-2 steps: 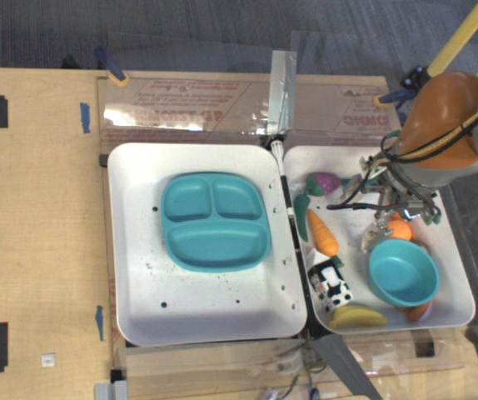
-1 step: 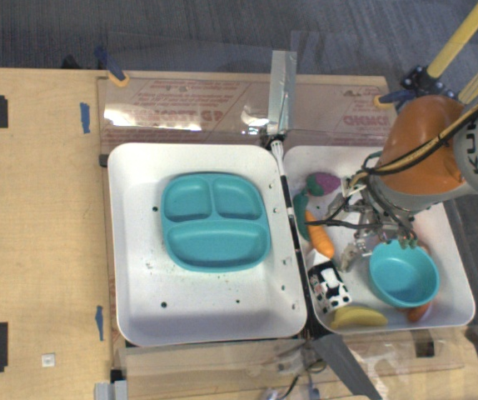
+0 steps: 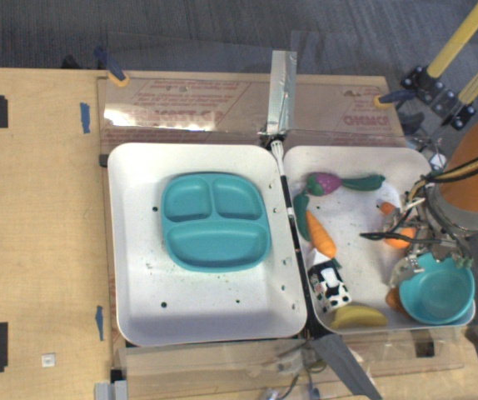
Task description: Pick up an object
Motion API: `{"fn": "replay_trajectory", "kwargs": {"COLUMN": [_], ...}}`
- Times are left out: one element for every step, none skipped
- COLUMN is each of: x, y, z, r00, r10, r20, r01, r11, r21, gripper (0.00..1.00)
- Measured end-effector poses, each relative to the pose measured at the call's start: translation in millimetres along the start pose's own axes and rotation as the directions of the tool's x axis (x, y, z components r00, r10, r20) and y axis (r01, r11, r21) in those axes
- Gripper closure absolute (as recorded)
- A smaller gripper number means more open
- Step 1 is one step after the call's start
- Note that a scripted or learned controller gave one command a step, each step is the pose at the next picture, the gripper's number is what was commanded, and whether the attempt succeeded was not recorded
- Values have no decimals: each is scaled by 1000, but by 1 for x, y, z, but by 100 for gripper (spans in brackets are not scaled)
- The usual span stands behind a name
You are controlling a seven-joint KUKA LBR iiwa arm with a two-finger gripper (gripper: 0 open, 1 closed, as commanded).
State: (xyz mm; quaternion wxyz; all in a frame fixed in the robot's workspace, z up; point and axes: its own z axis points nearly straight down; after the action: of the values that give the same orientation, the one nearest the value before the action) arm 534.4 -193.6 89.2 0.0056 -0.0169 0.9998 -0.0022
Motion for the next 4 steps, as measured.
{"fn": "replay_trajectory", "kwargs": {"x": [-6, -106, -89, -75], "y": [3, 46, 19, -32], "z": [-14, -123, -9, 2], "r00": [1000, 1000, 912, 782], "r10": [-6, 16, -411, -623], "r20": [15, 9, 4, 4], "r01": [6, -16, 411, 623], "r11": [1000, 1000, 912, 782], "r21": [2, -3, -2, -1], "gripper": [100, 100, 100, 100]}}
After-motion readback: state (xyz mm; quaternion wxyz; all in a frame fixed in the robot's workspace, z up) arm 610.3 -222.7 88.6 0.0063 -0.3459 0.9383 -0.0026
